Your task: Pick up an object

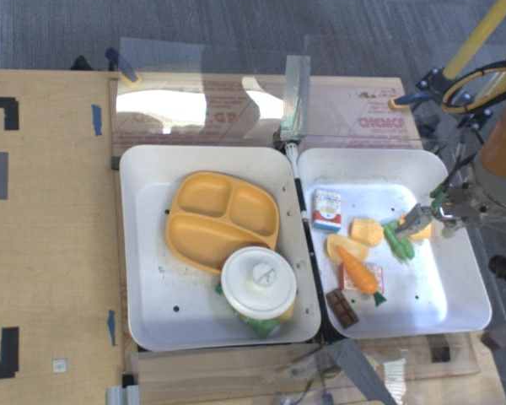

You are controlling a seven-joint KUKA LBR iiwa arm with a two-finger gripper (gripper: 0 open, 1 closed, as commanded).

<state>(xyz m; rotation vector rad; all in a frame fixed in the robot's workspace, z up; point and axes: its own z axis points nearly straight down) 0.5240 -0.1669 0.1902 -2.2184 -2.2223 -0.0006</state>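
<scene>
Toy vegetables and food pieces lie loose in the right bin [464, 306], and the green one [398, 241], a small stalk-like piece, is the thing I judge my gripper [415, 219] is after. Taking the orange carrot [359, 273] as my landmark: the green piece lies up and to the right of it, a yellow wedge [367, 231] sits just above it, a pale yellow slice [346, 247] touches its upper left end, a small milk carton [326, 209] stands farther up and left, and a brown chocolate bar [343, 309] lies below and left near the bin's front wall. I expect the green piece to be light, hard moulded plastic, stiff and somewhat slick, likely to skid on the smooth white floor if nudged; I would take it across its narrow middle, squarely, so it does not squirt out. My arm comes in from the right over the bin's edge, wrist low and tilted toward the carrot, the tip right at the green piece's upper end. Whether the tool is clenched, released or grasping anything I cannot tell from this slant. The left bin [143, 251], well beyond the carrot, carries an orange divided plate [223, 218] and a white lidded cup [259, 281].
</scene>
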